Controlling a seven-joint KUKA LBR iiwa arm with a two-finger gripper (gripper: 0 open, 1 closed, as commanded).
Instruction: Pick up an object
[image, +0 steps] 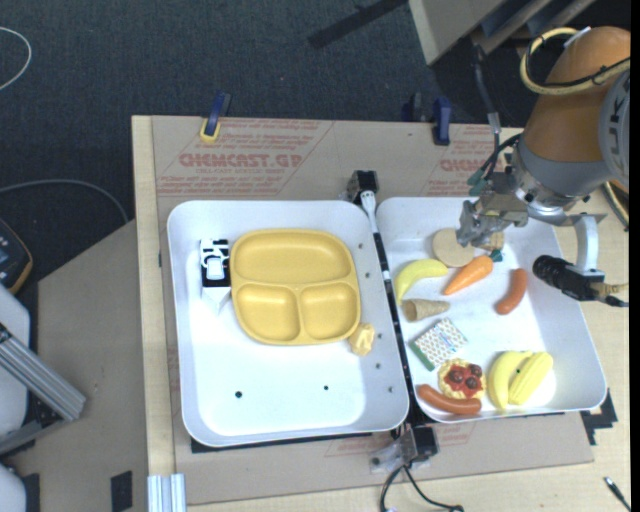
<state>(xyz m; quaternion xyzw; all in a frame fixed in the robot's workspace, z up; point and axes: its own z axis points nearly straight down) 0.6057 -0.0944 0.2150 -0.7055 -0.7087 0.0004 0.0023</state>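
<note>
Camera view: bench (300, 150) board reads "CHEMCAST GP".

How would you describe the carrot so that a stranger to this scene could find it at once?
Look in the right-hand white bin, near its far edge, just below the gripper. The carrot lies slanted between a yellow banana slice and a reddish sausage. It alone is orange and tapers to a point.

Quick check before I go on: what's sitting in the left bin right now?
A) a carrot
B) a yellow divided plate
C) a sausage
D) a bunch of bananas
B: the yellow divided plate lies in the left bin; the other foods are in the right bin.
</note>
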